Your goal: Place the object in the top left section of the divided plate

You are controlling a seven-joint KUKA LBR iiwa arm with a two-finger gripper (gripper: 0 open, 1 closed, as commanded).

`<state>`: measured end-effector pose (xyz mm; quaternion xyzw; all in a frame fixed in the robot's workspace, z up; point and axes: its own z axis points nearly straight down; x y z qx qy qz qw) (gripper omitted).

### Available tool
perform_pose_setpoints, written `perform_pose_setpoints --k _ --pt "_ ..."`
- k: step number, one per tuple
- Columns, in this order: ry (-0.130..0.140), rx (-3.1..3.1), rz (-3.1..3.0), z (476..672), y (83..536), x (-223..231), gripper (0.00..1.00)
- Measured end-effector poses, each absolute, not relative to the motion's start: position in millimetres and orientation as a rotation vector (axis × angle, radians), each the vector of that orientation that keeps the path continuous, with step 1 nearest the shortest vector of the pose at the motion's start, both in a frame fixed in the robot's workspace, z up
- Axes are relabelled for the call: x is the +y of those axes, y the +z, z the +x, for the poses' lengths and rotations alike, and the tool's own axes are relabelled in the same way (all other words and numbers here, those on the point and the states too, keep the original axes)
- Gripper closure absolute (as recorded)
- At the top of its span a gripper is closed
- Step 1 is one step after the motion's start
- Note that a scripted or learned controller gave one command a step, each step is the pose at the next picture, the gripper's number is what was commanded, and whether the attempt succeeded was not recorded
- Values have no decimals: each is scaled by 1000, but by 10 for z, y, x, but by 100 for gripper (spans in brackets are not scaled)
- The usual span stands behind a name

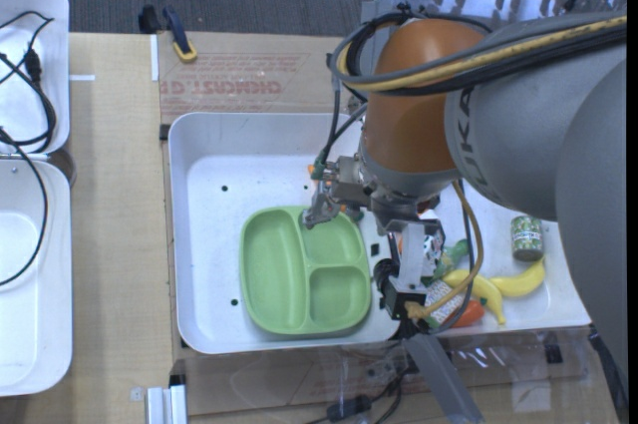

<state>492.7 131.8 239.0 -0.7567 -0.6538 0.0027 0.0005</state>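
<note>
A light green divided plate [289, 282] lies in the white bin [199, 212], toward its front middle. It has one long section on the left and two smaller sections on the right. My gripper [320, 209] hangs at the plate's far rim, over the top of the upper right section. The bulky orange and grey wrist hides most of the gripper, and I see no object clearly in it. All three plate sections look bare.
At the bin's right side, partly under the arm, lie a yellow banana [515, 283], a small green-labelled can [526, 236], an orange item [465, 313] and a green item [457, 252]. A second white bin [40, 332] with black cables stands at the left.
</note>
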Motion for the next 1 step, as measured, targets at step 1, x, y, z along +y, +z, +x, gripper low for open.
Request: perform_pose_setpoints --k 1 --pt "9 -1974 -2442 4770 2052 396 0"
